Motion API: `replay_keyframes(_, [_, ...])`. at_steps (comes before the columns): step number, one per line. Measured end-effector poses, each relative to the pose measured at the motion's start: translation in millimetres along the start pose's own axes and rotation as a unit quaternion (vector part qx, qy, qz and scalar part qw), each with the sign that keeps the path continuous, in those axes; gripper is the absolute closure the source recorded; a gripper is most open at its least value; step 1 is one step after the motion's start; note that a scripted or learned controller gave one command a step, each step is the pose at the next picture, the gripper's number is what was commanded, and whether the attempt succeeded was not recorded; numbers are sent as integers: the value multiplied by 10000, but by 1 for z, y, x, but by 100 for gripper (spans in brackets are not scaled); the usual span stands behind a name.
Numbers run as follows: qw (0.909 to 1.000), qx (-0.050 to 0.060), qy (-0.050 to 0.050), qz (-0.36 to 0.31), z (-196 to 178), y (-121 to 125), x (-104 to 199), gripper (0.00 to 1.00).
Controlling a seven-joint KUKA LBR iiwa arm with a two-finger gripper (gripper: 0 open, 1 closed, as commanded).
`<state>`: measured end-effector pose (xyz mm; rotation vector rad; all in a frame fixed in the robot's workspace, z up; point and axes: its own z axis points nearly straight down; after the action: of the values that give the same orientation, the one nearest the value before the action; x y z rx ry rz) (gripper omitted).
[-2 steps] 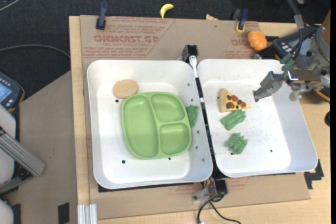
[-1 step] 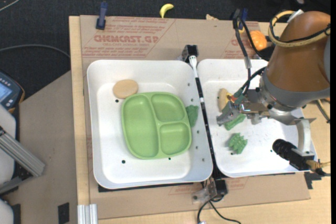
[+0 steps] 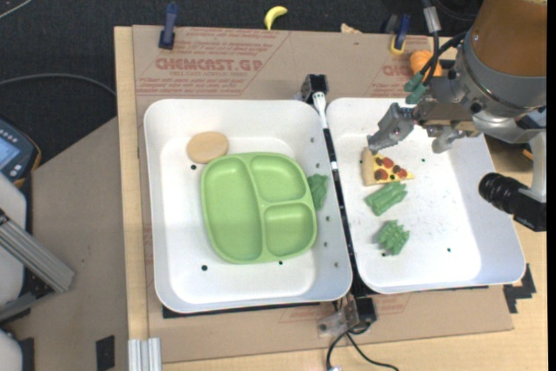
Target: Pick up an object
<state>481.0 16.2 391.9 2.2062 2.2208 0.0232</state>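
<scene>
**A:** What took up the most space?

**B:** The desk [image 3: 217, 56], a brown board with red lettering, carried the two white bins side by side. The left bin [image 3: 165, 187] held a green divided tray [image 3: 258, 206] that filled most of its floor, leaving bare strips along the left wall and the near edge. The right bin [image 3: 460, 248] had far more open room: its whole near-right half lay bare.

**A:** And the arm?

**B:** The arm [image 3: 521, 4] came in from the right, its orange band high in the corner, and the gripper [image 3: 387, 135] hung over the far-left part of the right bin. One grey finger [image 3: 382, 133] slanted down towards the pizza slice; I couldn't tell how far the fingers were parted, and nothing showed between them.

**A:** Which things lay within reach?

**B:** A toy pizza slice [image 3: 383, 169], yellow with red spots, lay flat just below the gripper, near the bin's left wall. Just beside it on the near side lay a green ridged piece [image 3: 386, 198], and a little nearer still a smaller green leafy piece [image 3: 393, 236], apart from the other two.

**A:** Anything crowding them?

**B:** The shared wall between the bins ran close on the left. A small green item [image 3: 317, 188] sat wedged between the tray and that wall in the left bin. A round tan disc [image 3: 208, 147] rested at the tray's far-left corner. Beyond the bins, a yellow banana [image 3: 275, 15] and an orange ball [image 3: 420, 61] sat at the desk's far edge.
</scene>
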Motion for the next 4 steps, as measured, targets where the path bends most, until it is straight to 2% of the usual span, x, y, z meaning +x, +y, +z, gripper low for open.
replay_keyframes(1, [9998,188,-15,23,216,-10,48,0])
replay_keyframes(2, [10000,-20,27,22,290,0,100,0])
replay_keyframes(3, [9999,21,115,-35,283,-3,112,100])
replay_keyframes(4, [10000,2,35,-13,104,23,176,100])
